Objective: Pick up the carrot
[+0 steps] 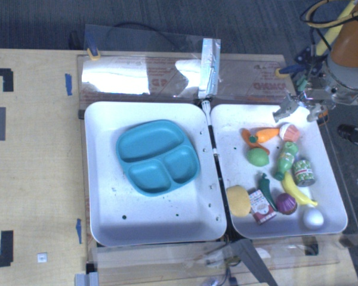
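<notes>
The claw (299, 105) hangs over the far right corner of the right bin (334, 177), its metal parts a tangle from here, so I cannot tell its state; nothing shows held in it. The carrot (261, 136) lies in that same bin toward the far side, pointing left and right, near the claw but apart from it, down and to its left. Just on the near side of the carrot sits a green lime (258, 157), and to the right a green bottle (286, 158) stands beside a small can (303, 173). Nearer still are a banana (295, 192), a purple onion (286, 204), a red carton (261, 207), a yellow block (238, 200) and a white egg (313, 218). The left bin (107, 213) on the bench (33, 159) carries a blue divided plate (158, 157).
</notes>
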You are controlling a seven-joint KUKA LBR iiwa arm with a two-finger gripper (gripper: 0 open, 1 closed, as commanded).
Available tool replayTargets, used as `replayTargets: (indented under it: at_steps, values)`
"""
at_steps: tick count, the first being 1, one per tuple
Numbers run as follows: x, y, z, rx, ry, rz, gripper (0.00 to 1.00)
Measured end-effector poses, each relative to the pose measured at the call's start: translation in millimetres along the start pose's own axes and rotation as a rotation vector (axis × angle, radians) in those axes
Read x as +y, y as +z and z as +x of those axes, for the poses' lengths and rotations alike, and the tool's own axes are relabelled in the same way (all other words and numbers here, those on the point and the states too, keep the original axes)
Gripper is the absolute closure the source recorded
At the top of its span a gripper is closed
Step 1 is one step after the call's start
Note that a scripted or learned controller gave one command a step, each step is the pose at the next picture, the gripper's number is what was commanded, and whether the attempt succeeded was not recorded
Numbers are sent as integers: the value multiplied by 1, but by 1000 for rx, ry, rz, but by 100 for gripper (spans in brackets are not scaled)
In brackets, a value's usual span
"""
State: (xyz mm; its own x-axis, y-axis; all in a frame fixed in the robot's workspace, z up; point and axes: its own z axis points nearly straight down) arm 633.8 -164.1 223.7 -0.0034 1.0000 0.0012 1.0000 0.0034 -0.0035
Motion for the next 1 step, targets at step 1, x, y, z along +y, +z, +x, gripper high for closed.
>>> replayTargets:
  at_steps: [1]
  values:
    - [33,99,-7,1,-253,2,0]
